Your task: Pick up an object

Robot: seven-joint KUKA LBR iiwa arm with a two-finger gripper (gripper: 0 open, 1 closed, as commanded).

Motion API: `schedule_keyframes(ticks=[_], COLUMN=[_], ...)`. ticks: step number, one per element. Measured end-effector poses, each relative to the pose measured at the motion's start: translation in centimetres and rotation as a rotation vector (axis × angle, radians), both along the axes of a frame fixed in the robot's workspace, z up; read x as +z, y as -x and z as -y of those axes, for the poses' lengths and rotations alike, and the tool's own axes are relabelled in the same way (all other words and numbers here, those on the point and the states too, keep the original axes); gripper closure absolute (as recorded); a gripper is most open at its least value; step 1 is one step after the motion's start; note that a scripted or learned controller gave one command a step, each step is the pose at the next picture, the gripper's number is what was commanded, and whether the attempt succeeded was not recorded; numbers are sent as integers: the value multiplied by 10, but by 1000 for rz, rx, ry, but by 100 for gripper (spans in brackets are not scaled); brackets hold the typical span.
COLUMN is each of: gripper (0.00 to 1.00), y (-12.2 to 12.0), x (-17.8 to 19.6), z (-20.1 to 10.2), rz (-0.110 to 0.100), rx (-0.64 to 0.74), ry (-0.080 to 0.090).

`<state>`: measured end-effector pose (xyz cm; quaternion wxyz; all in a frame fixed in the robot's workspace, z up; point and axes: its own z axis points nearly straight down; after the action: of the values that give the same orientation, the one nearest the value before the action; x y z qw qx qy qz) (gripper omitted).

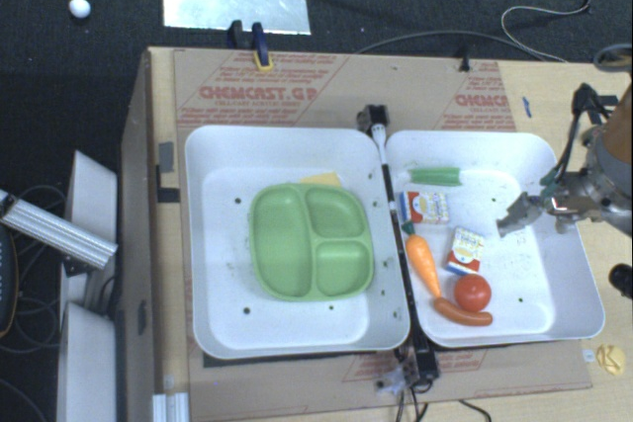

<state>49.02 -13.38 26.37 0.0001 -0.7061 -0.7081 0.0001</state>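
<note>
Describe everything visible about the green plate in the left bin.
The green plate is a pale green, plastic-looking tray with rounded corners and three compartments: one large at its left, two smaller at its right. It lies flat, right side up, on the floor of the left bin, slightly turned against the bin's edges. Nothing lies in its compartments. A yellow flat piece peeks out at its upper edge. The gripper is away over the right bin.

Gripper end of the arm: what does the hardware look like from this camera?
The gripper is a grey metallic assembly tapering to a lighter silvery tip. Behind it sits a bulkier grey wrist block, with a dark cable looping along its upper side.
</note>
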Motion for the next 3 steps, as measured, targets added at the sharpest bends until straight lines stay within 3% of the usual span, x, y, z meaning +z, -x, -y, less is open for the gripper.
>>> schedule_keyframes(ticks=[1,2,3], gripper=[0,0,0], y=[-33,-130,-178], x=[-174,-177,-173], z=[31,-3,-33], rz=[9,7,12], rx=[-2,0,-3], ry=[4,3,18])
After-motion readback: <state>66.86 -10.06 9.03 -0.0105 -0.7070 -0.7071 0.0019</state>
